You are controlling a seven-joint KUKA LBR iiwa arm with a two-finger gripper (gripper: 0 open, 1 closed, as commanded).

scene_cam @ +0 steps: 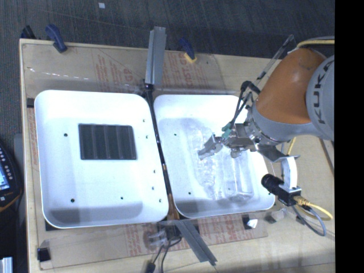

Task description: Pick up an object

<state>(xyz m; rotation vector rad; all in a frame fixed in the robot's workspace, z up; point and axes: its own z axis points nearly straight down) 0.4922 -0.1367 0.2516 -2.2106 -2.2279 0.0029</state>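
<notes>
We hover our gripper point(213, 147) over the middle of the right bin point(170, 181), above a clear plastic object point(224, 175) that lies toward the bin's front right corner. We judge the pick not yet done: nothing sits between the fingers, and we cannot tell their spread. The left bin point(51, 152) bears a dark grille point(107, 141). The right bin's left side offers open room.

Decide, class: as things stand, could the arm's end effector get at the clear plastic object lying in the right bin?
Probably yes. The end effector hangs over the right bin, directly above the clear plastic object, and nothing lies between them.
</notes>
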